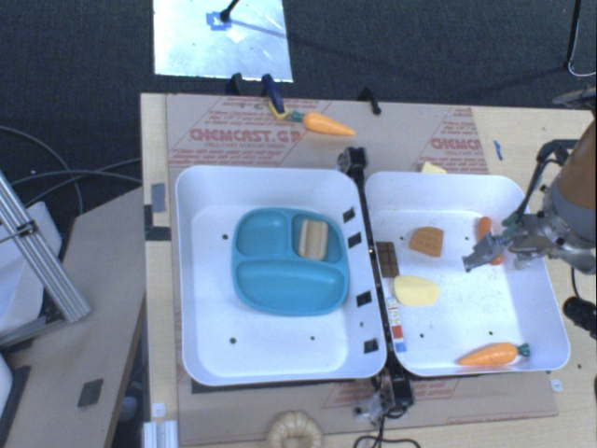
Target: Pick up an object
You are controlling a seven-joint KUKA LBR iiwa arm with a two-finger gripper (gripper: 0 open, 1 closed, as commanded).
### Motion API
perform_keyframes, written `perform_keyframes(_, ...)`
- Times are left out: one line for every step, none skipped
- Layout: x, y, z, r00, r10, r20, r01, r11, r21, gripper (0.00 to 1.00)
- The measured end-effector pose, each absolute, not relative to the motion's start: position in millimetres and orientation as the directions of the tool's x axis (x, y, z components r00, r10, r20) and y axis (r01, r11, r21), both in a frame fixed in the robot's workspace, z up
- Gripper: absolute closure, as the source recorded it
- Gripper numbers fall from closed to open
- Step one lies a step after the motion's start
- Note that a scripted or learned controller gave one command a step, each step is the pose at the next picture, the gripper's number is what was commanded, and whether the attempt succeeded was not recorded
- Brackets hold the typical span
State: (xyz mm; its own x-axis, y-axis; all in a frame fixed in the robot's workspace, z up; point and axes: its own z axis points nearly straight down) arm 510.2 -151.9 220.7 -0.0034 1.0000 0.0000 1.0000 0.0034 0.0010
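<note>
Over the right bin (536, 203), seen from the camera view, the tool (487, 250) hangs low just beside a small orange-red piece (485, 227) by the far wall; whether its fingers are apart or together I cannot tell. A brown biscuit-like piece (426, 241) and a yellow piece (416, 291) lie well apart towards the divider, and a toy carrot (489, 354) rests near the front rim. My worry (a judgement only): the tool sits beside its target, so closing may nudge it against the wall and grasp nothing.
</note>
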Motion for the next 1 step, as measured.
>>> perform_keyframes(510.2, -159.2, 175.7, -0.001, 1.000, 0.001, 1.000, 0.001, -0.003, 0.00)
